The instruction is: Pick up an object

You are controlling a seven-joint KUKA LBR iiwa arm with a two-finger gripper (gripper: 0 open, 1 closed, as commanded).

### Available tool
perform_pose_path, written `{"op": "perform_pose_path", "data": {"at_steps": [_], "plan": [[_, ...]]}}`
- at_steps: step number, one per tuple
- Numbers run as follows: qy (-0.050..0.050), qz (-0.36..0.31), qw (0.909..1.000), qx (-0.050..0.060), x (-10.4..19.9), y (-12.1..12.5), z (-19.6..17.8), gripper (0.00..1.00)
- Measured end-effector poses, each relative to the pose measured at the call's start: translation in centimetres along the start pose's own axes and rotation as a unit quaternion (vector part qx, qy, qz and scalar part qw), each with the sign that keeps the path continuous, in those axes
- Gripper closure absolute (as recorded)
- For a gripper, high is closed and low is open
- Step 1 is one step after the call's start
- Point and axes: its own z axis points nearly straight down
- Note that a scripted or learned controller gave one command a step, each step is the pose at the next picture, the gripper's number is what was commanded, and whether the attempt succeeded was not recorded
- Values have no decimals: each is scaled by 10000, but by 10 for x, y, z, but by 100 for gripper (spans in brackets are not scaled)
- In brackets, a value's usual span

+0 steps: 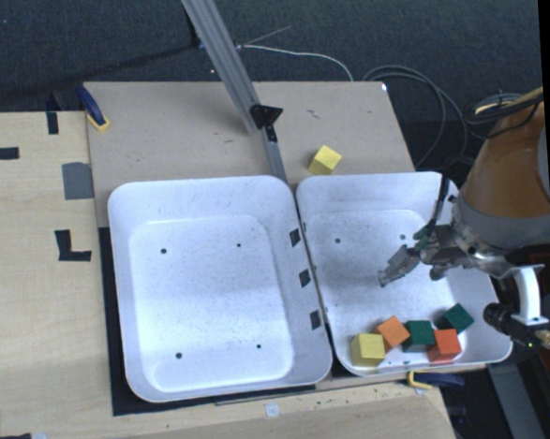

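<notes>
Jaws impossible to read: dark, blurred metal at the gripper (402, 265), spread or clenched not to be told. Nothing seen gripped. Poised over bare floor in the middle of the right bin (367, 190), apart from every block.

Nearest the camera, along that bin's near wall, five blocks in a cluster:
- yellow cube (367, 347) at the left end, sides roughly square to the wall
- orange cube (393, 330) just beside it, turned corner-on, touching or nearly so
- green block (420, 332) next along, pressed against the orange one
- red cube (445, 343) at the right, close to the wall
- dark green block (457, 317) a little behind, also turned diagonally

All near-cubic, so no clear long axis; exact contacts within the cluster hard to make out.

Farther right, arm (508, 188) cut off by the frame edge, orange band and grey wrist partly visible, its bulk hiding the right bin's far right rim.

Left bin (128, 271) alongside, rims touching the right bin's.

Beyond the bins, on the bench (175, 127), a second yellow cube (324, 159), just outside the right bin's far rim. Behind that, a grey bar (231, 67) slanting toward the seam between the bins, top end cut off. Cables (416, 82) at the far right, off the bench.
</notes>
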Motion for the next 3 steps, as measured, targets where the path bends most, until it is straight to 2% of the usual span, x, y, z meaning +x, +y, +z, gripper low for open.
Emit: {"op": "perform_pose_path", "data": {"at_steps": [1, 2, 3], "plan": [[12, -54, 10000, -7, 86, 63, 18, 0], [14, -40, 10000, -12, 149, 79, -7, 0], [6, -17, 10000, -41, 173, 66, -132, 0]]}}
